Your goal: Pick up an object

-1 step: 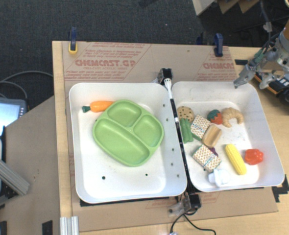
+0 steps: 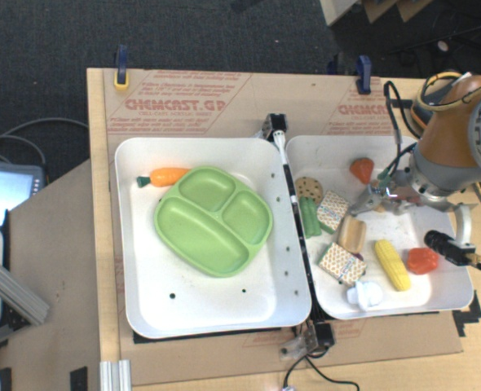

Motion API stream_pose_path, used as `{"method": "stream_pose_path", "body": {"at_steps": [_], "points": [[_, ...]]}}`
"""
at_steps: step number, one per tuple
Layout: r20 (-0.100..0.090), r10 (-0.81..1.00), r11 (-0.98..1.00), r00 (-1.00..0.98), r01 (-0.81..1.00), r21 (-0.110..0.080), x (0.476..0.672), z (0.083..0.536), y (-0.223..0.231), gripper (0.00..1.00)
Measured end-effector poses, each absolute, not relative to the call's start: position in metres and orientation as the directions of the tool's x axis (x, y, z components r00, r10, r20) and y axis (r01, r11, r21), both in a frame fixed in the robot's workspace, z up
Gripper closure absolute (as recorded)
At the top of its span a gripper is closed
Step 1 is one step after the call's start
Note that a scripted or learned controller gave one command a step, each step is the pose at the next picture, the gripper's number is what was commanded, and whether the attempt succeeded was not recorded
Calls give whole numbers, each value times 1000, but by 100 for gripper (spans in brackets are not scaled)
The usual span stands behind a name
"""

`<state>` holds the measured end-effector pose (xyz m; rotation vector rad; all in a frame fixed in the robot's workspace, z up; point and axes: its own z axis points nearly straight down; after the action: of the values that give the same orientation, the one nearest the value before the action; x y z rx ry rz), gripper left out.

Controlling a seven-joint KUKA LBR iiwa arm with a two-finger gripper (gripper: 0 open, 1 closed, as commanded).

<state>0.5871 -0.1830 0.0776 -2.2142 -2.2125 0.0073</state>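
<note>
My gripper (image 2: 377, 195) hangs low over the middle of the right bin (image 2: 440, 293), at the end of the grey arm with its orange band (image 2: 452, 129). It is just below a red-orange toy (image 2: 361, 169) and up and to the right of a tan wooden cylinder (image 2: 352, 234). I see nothing held in it. Around it lie a round brown cookie (image 2: 308, 189), a green stick (image 2: 309, 217), two patterned blocks (image 2: 332, 210) (image 2: 341, 263), a yellow corn cob (image 2: 392, 264), a red tomato (image 2: 422, 260) and a white-and-blue item (image 2: 364, 294).
The left bin (image 2: 128, 218) holds a green divided plate (image 2: 214, 220) and an orange carrot (image 2: 163, 177) at its upper left. A raised divider (image 2: 289, 202) separates the two bins. Cables (image 2: 399, 112) run along the arm at the right bin's far side.
</note>
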Motion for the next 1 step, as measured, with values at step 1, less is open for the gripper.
{"method": "stream_pose_path", "body": {"at_steps": [1], "points": [[0,1000,4,-4,1000,-1,647,85,-137,0]]}}
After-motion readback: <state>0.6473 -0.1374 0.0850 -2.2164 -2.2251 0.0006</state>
